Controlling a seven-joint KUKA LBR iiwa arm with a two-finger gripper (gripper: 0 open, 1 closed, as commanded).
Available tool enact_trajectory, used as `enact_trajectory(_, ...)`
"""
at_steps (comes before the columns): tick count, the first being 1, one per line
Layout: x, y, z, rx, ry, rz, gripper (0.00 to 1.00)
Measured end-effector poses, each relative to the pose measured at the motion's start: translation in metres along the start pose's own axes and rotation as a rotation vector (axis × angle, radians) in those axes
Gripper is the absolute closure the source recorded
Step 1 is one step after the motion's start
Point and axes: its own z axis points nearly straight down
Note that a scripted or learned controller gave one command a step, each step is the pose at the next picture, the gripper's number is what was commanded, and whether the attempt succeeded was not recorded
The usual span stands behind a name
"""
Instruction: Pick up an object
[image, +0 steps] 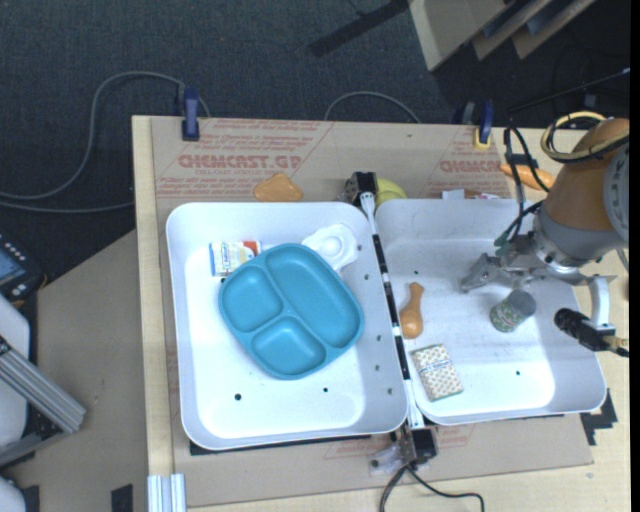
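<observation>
My gripper (522, 283) hangs low over the middle right of the right bin (560, 395), under the grey and orange wrist. A small grey-green round thing (508, 316) sits right beneath it; I cannot tell whether it touches the gripper. An orange drumstick-shaped toy (411, 309) lies by the bin's left wall. A patterned packet (437, 371) lies nearer the front. In the left bin (200, 400) rest a blue divided plate (289, 309), a white round lid (331, 244) and a small printed box (231, 256).
Behind the bins on the board lie an orange piece (277, 187) and a yellow-green ball (388, 190). Blue clamps (189, 113) hold the board's back edge. Cables run along the arm at right.
</observation>
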Motion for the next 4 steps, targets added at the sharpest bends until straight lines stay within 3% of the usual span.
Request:
enact_trajectory(1,-0.009,-0.059,-0.005,-0.006,-0.001,-0.001,0.0)
enact_trajectory(2,-0.008,-0.055,-0.016,-0.015,-0.003,-0.003,1.0)
enact_trajectory(3,0.079,0.008,-0.006,-0.018,0.0,-0.014,1.0)
enact_trajectory(4,0.145,0.009,-0.135,-0.028,-0.001,-0.014,1.0)
